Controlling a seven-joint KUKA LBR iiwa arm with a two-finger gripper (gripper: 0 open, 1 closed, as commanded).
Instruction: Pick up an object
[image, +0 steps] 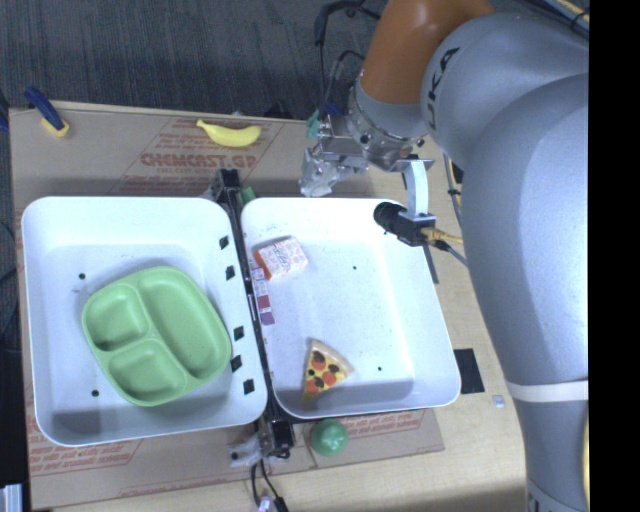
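Hovering my gripper (325, 178), finger state unclear, past the far rim; should descend squarely over carton (281, 259).

I can't make out my gripper (322, 175): its fingers blur into clutter. Behind it, my arm (520, 200) runs off the top and bottom edges.

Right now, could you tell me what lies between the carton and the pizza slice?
Bare white bin floor; camera view shows nothing between carton and pizza slice.
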